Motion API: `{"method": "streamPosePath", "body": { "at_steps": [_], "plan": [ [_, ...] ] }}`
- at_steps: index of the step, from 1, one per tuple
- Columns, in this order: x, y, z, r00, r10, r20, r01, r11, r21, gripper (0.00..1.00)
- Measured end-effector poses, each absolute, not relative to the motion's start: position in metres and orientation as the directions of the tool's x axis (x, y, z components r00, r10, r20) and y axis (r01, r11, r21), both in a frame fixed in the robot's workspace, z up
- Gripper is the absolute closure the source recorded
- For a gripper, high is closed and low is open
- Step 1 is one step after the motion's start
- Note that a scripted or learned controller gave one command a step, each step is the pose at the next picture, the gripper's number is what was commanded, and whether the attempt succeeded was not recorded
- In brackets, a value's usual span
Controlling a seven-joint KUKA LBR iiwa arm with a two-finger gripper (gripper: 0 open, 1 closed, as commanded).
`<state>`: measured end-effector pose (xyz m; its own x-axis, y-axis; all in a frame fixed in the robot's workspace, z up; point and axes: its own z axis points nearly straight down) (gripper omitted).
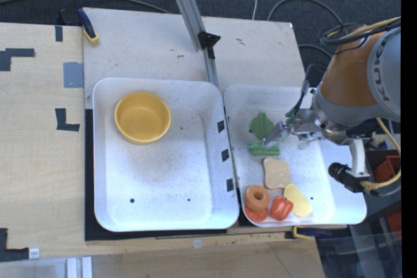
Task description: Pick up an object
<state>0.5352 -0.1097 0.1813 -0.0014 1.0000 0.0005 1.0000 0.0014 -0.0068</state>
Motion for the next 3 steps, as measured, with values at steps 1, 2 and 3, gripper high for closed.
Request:
{"method": "streamPosePath", "body": {
  "at_steps": [1, 2, 3],
  "plan": [
    [0.538, -0.103, 0.119, -0.001, 1.0, 0.001, 1.0, 0.001, -0.008, 0.0],
    [0.538, -0.103, 0.089, -0.001, 1.0, -0.002, 1.0, 0.001, 0.001, 0.0],
    [0.538, -0.102, 0.099, -0.002, 1.0, 0.0, 1.0, 0.002, -0.001, 1.0]
  ]
}}
